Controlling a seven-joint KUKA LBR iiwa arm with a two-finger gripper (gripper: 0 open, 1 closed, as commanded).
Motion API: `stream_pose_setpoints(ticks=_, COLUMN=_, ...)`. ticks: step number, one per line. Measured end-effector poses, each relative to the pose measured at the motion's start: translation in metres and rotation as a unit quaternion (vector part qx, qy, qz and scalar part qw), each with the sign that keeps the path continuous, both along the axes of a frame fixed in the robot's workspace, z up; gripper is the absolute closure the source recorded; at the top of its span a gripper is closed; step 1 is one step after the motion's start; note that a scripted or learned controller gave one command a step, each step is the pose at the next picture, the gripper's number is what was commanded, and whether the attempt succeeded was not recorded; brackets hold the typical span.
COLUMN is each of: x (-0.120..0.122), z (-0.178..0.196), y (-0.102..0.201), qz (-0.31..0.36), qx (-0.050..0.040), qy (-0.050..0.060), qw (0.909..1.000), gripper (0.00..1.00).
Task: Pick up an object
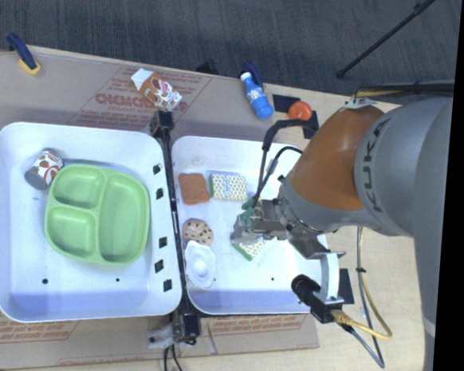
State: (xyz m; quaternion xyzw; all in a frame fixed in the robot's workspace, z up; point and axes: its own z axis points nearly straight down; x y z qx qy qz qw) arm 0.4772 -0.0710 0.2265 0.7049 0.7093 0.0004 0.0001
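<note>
Two bins sit side by side on the bench, touching along a shared inner edge. The left bin [5,227] holds a three-compartment tray [98,212] near its centre; a small cup [45,166] lies just beyond the tray's far-left corner. The right bin [231,301] holds a toast piece [193,187] with a patterned sponge [229,186] just to its right, a cookie [198,232] nearer the camera, and an egg-shaped item [199,264] nearer still. The gripper [251,232] is over the bin's middle, right of the cookie. Behind the bins lie a wrapper [156,90] and a bottle [257,95].
</note>
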Motion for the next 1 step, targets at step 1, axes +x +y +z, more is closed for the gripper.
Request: stream_pose_setpoints(ticks=1, x=-0.0012, z=-0.01, y=-0.0052, qz=0.0, qx=0.0003, qy=0.002, qw=1.0, gripper=1.0)
